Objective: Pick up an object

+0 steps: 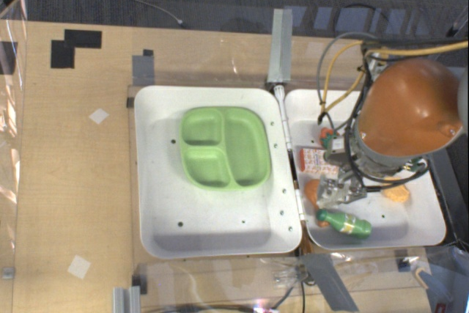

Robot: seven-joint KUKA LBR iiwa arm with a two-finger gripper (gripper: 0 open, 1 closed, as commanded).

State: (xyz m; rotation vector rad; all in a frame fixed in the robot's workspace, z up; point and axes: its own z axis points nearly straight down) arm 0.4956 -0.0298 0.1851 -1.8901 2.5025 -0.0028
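Nearest us a green bottle [344, 223] lies in the right bin [432, 231], untouched, so nothing looks picked yet. Above it our gripper [341, 189] hangs low among small items, perhaps beside an orange piece [313, 190]. Beyond, the left bin [157, 216] holds a green tray [223, 147].

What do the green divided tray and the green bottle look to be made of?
The green divided tray looks like moulded plastic with a matte finish: one even colour, rounded compartment walls, soft shading. The green bottle, lying in the right bin, seems to be glossy plastic, judging by bright highlights along its side; it could be a toy, which the view leaves open.
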